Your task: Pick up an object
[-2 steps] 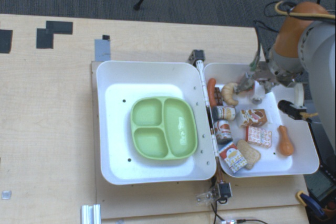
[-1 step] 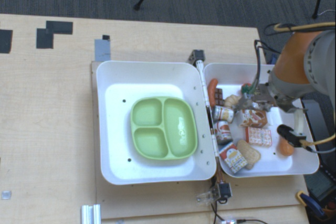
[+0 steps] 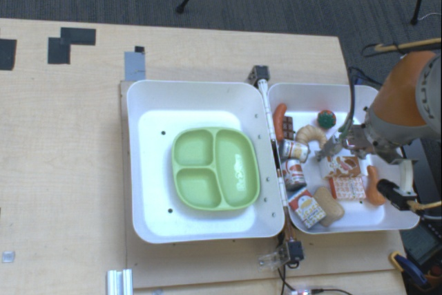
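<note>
Red sausage lies lengthwise along the right bin's left wall.

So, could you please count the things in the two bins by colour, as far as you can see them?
Green: 2, the divided plate and a small round item
Orange or red: 2, a long one and one near the gripper
Mixed or unclear packages: about 6
Total: about 10

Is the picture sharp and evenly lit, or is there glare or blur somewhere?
Camera view: light is bright and even. The left bin glares white, and the green plate shows a soft sheen. The small items in the right bin look soft. The gripper is slightly blurred, so its fingers are unclear.
</note>
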`<state>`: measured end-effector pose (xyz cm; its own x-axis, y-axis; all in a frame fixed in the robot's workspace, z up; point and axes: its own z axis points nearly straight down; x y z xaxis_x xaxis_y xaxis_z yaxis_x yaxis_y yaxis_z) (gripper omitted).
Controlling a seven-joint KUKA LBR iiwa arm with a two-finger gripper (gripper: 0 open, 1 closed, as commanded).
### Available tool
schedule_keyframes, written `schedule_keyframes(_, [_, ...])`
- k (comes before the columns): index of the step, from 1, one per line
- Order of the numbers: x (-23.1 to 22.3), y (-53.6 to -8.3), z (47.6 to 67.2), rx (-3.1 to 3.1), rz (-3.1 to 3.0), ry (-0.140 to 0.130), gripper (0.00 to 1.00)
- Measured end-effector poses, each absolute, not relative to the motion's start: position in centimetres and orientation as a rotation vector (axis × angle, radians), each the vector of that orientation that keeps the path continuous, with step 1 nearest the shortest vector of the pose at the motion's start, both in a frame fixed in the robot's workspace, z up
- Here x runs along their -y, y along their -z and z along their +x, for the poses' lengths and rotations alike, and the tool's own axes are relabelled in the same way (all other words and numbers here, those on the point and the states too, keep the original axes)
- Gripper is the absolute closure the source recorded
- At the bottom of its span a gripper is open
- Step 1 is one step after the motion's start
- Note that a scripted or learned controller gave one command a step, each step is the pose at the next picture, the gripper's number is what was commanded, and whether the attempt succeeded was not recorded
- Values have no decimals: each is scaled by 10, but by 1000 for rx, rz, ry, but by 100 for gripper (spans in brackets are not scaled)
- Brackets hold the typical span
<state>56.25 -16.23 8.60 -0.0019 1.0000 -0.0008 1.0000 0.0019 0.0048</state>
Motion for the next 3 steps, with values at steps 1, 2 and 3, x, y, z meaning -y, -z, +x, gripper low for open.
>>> schedule_keyframes(1, [161,-98,564,-2219,2213,-11,100])
schedule_keyframes(2, [161,-98,564,-2220,2212,-10,0])
schedule_keyframes(3, [185,-86,526,-2230,2215,-14,0])
